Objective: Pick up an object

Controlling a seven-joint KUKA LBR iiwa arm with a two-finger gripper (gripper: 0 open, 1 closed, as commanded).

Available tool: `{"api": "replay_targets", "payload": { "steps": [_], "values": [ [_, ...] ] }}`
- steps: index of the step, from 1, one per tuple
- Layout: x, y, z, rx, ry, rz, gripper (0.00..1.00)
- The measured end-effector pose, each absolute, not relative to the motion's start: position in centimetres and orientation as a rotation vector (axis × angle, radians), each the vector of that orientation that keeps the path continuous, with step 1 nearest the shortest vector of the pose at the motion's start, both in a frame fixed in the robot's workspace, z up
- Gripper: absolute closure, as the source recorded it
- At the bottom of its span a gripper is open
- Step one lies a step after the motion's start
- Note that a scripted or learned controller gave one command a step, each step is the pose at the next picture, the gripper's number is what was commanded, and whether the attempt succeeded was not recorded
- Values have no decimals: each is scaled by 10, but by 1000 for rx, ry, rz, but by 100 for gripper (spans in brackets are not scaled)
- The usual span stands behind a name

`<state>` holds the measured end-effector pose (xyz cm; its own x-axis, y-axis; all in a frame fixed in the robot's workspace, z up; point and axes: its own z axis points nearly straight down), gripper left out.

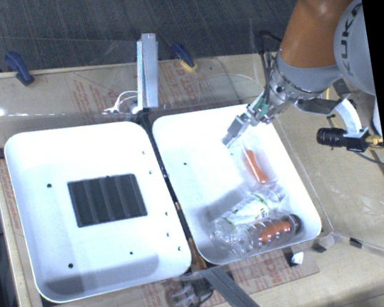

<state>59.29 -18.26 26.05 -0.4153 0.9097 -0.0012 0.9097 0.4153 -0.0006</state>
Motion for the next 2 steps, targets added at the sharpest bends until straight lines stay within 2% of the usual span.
{"api": "replay_targets", "payload": {
  "steps": [1, 2],
  "values": [
    [611, -209, 199, 1670, 2666, -4, 0],
    [556, -210, 197, 1677, 2659, -2, 0]
  ]
}}
